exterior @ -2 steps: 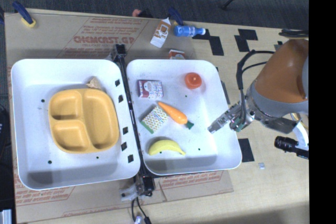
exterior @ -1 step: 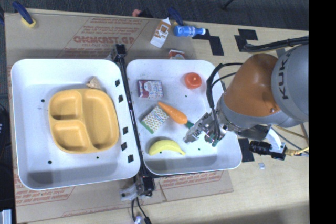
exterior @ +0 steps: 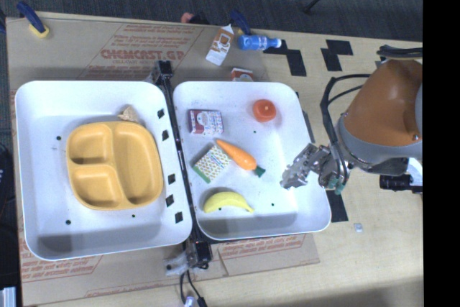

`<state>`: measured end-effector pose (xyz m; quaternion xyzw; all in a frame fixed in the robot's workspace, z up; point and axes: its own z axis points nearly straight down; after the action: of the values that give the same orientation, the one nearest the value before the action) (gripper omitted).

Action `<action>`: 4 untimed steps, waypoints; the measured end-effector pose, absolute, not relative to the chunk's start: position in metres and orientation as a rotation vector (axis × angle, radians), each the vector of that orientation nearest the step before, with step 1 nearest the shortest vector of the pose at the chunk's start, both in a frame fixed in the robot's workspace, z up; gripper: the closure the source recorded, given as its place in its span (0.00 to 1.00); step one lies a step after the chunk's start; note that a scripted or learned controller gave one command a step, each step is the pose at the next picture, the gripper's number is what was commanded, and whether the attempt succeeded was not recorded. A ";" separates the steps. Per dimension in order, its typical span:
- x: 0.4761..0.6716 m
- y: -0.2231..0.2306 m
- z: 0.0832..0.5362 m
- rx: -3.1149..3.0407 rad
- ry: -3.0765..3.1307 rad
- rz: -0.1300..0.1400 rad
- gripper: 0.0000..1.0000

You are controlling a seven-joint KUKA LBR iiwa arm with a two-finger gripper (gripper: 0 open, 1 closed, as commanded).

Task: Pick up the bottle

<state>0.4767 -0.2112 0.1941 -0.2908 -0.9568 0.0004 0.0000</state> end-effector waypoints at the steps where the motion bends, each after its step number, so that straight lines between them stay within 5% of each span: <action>1: 0.477 -0.141 0.173 -1.156 -2.918 0.000 1.00; 2: 0.477 -0.180 0.207 -0.512 -3.100 0.001 1.00; 3: 0.477 -0.118 0.176 -0.214 -3.132 0.000 1.00; 4: 0.477 -0.171 0.210 0.308 -3.127 0.001 1.00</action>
<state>0.4768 -0.1706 0.2098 0.0980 -0.9952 0.0005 -0.0003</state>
